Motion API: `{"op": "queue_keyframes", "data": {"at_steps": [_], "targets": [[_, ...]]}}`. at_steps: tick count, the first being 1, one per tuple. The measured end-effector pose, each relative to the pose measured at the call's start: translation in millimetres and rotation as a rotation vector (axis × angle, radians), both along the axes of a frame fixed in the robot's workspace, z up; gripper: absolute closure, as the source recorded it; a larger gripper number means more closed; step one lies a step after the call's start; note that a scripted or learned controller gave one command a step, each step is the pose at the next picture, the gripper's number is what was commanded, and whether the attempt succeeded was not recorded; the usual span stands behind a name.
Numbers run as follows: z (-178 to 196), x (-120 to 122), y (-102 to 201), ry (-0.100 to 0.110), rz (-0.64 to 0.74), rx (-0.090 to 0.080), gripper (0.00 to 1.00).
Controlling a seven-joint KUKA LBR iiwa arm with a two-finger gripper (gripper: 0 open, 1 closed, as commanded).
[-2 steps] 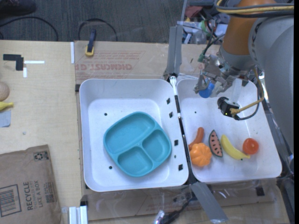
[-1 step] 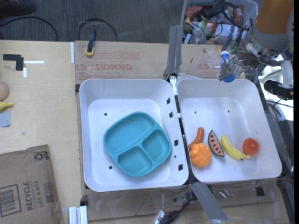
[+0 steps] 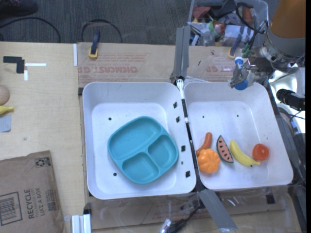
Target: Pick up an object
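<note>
Orange and round, the toy pumpkin sits near the front of the right bin, far below the pincer and a bit to its left. Beside it lie a carrot, a watermelon slice, a banana and a tomato. The banana's long side runs slanting across the bin. The pincer hangs over the bin's back edge. I cannot tell how it is set.
</note>
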State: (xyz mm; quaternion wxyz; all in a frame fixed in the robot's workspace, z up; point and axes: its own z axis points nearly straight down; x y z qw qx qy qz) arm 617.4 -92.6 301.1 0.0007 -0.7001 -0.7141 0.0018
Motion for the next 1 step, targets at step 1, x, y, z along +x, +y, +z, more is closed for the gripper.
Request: {"op": "queue_keyframes", "data": {"at_steps": [1], "targets": [[0.0, 0.0, 0.0, 0.0, 0.0, 0.0, 0.0]]}}
